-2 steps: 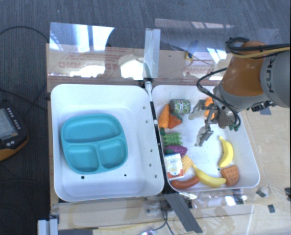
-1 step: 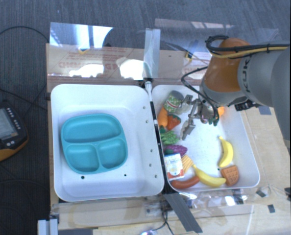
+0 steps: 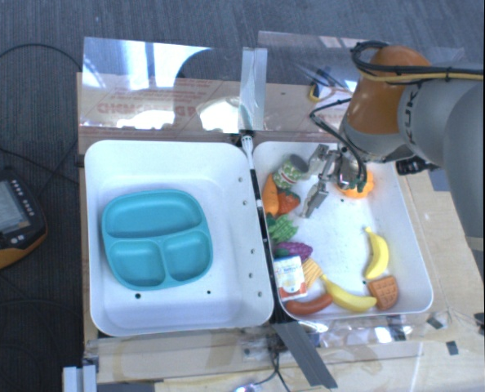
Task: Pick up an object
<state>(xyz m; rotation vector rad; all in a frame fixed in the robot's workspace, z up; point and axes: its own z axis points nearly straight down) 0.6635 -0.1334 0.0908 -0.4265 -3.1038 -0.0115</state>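
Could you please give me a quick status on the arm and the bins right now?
Pincer open over the right bin, nothing between its fingers. Toy foods lie below: carrot, bananas. Teal tray in the left bin. Path clear.

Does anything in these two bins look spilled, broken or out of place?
Nothing stands out. The toy food lies loosely jumbled in the right bin, bananas included; the teal tray sits flat in the left bin.

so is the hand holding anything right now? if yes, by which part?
Nothing is held. The hand hangs open over the right bin, its fingers spread with bare bin floor between them, beside the carrot.
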